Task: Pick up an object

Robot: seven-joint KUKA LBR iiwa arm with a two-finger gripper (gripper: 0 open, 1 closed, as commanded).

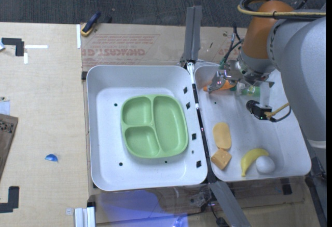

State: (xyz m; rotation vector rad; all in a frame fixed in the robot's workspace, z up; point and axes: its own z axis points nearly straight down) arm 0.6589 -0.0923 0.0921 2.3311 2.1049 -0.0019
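Robot claw (228, 81) low in the far corner of the right bin (290, 169), at an orange object (213, 85).

Whether the claw is open, or grips anything, cannot be told. Nearer in the same bin lie an orange slice (222, 135), a tan block (221, 159), a banana (250, 159) and a white ball (265, 164). The left bin (98, 117) holds a green divided plate (154, 126). Judged from this, nothing is lifted yet; the pick remains.

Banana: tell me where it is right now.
The banana lies in the right bin, near its front edge in the camera view. It sits against the white ball, right of the tan block.
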